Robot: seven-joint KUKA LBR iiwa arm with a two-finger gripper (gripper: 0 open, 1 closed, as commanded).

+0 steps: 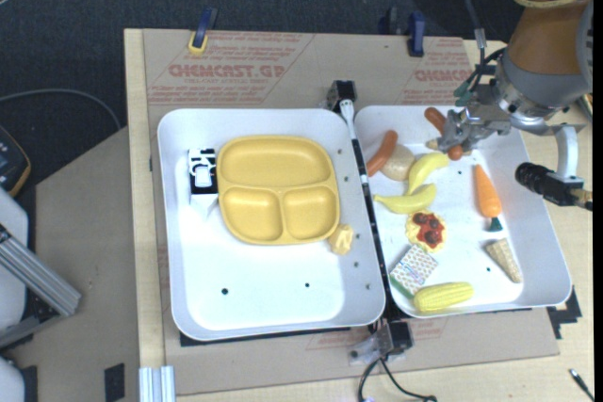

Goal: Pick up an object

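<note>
Down in the right bin (pixel 542 231), the gripper (pixel 456 138) hangs over a small sausage (pixel 435 120) (finger spread: cannot tell).
Just beside it lie a banana (pixel 426 168), a hot dog (pixel 381 152) and a carrot (pixel 486 193); a yellow divided plate (pixel 278 187) fills the left bin (pixel 264 297). Beneath, the brown board (pixel 311 61) reads "CHEMCAST GP" in red.

In the left bin (pixel 188 297) a divided tray (pixel 278 186) lies toward the back. In the right bin (pixel 551 273), bananas (pixel 415 188) lie left of a carrot (pixel 486 193), with corn (pixel 443 297) at the front and a cone (pixel 504 259) to its right
</note>
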